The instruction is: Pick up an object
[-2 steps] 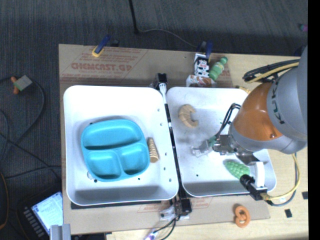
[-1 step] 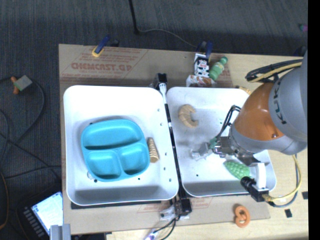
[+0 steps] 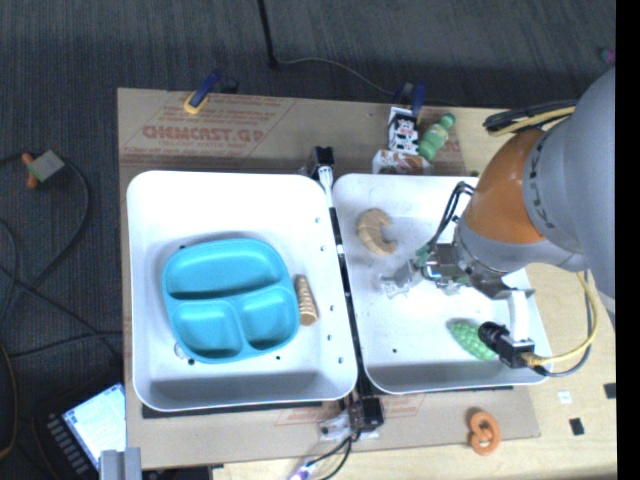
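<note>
The croissant lies in the far left part of the right bin, and a green object lies near the bin's near right corner. I see the gripper low in the middle of this bin, between them; whether it is clenched or released I cannot tell. In the left bin rest a blue divided tray and a small brown piece just beside its right side.

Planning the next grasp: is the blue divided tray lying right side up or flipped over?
Right side up: the blue tray in the left bin shows its three hollowed compartments facing up.
</note>
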You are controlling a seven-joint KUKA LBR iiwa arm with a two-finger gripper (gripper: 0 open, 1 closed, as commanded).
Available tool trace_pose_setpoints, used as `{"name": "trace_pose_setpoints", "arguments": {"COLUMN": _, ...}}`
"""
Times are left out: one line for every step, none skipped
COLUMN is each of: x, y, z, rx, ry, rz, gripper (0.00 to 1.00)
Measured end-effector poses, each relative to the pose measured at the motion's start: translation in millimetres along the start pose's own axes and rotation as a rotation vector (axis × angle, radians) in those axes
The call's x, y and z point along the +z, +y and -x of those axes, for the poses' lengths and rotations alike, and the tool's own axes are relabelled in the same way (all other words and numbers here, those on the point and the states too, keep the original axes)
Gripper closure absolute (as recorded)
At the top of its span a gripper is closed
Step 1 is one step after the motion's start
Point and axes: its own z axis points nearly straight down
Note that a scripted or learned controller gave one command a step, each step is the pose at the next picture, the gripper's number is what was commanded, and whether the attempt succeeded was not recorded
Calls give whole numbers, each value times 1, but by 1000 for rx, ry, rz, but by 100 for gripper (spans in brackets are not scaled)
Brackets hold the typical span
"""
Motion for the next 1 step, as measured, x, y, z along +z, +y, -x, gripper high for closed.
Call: {"name": "trace_pose_setpoints", "arguments": {"x": 6, "y": 31, "z": -6, "rx": 2, "ry": -3, "rz": 4, "gripper": 0}}
